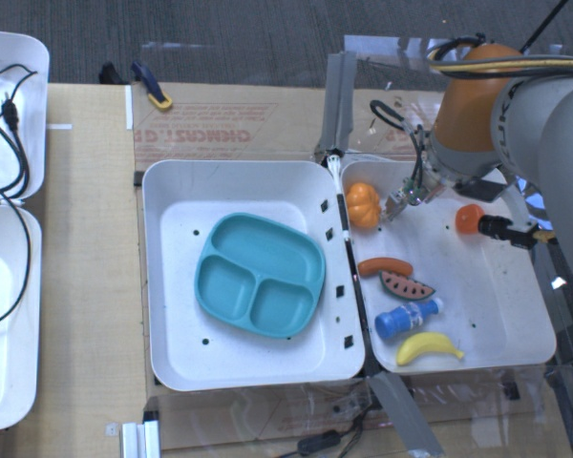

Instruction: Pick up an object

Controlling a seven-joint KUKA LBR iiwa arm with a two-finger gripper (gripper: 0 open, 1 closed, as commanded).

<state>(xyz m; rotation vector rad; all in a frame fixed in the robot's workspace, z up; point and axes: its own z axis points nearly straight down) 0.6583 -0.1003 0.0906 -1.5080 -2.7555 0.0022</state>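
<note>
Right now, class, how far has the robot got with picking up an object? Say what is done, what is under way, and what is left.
Done: the arm has reached into the right bin. Under way: its end effector sits low beside the small pumpkin, with nothing visibly held. Left: the grasp and lift. The sausage, watermelon slice, bottle and banana lie untouched.

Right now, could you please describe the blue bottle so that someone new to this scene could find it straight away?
Look in the right-hand white bin, toward its near edge. The blue bottle lies on its side there, between the watermelon slice above it and the yellow banana below. It is the only blue item in that bin, with a paler cap end.
</note>
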